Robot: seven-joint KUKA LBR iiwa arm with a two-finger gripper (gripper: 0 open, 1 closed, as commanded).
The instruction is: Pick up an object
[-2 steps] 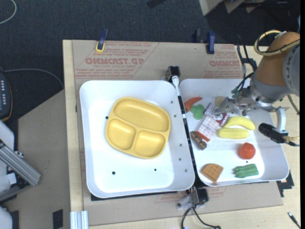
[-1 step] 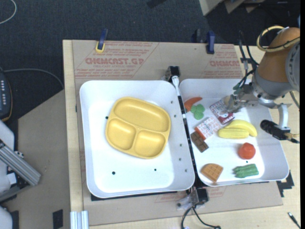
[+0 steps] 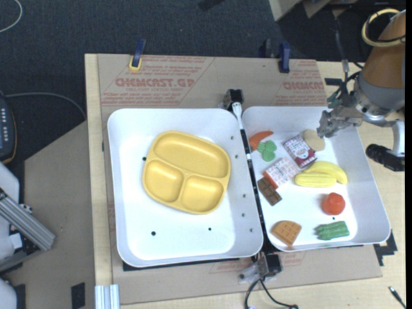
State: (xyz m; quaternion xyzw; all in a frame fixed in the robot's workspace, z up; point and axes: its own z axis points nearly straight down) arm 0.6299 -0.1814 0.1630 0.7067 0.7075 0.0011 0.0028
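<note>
Camera view: the gripper (image 3: 327,125) hangs just beside a tan disc (image 3: 312,140) in the right bin (image 3: 376,205). Finger state: cannot tell. The toy banana (image 3: 320,174) lies long-axis left-right.

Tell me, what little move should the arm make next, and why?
Probably lower the gripper a little toward the small tan object just beside it. The gripper sits at the upper edge of the right bin, close to that piece, with the milk carton and banana further off. It holds nothing visible yet.
</note>
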